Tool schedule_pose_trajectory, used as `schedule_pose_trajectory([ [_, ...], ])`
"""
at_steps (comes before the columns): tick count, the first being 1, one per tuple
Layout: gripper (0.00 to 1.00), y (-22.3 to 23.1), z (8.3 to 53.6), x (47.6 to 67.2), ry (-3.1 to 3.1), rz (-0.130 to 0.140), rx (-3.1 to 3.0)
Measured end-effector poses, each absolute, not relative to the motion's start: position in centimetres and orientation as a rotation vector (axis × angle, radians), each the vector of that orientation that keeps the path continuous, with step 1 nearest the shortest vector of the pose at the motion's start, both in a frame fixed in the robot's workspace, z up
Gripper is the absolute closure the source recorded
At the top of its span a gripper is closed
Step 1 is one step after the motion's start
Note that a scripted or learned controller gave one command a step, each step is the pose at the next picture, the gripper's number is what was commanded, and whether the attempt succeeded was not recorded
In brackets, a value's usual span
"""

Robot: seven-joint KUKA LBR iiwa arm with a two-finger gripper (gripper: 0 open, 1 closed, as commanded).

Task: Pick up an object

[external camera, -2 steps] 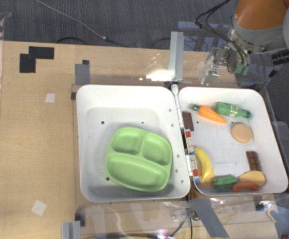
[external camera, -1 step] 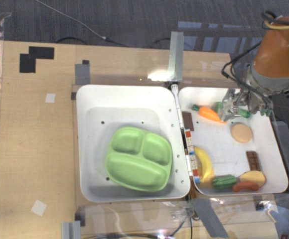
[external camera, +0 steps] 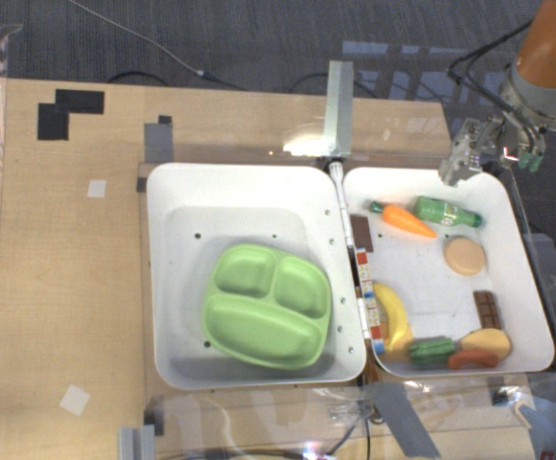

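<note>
The right bin holds several toy foods: a green bottle lying next to an orange carrot, a beige round disc, a yellow banana, a brown chocolate bar, a green vegetable, a red piece and a yellow-orange piece. My gripper hangs over the bin's far rim, above and slightly right of the bottle, apart from every object. Nothing is seen in it.
The left bin carries a green divided plate. A small brown block lies along the divider between the bins. A metal post stands behind the divider. The arm's orange band is at the top right.
</note>
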State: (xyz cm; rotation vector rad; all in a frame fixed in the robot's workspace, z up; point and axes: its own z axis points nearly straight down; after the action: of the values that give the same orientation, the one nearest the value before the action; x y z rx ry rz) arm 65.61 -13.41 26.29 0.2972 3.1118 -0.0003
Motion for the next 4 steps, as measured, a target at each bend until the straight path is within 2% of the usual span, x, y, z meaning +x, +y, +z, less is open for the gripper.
schedule_pose_trajectory([
  [1,1.00,-9.4,30.4,66.2,3.023,0.005,0.807],
  [2,1.00,1.2,33.8,64.1,2.884,0.009,1.226],
  [3,1.00,3.2,29.4,60.2,2.642,0.004,1.695],
  [4,1.00,-0.3,34.4,61.3,2.975,0.004,0.976],
])
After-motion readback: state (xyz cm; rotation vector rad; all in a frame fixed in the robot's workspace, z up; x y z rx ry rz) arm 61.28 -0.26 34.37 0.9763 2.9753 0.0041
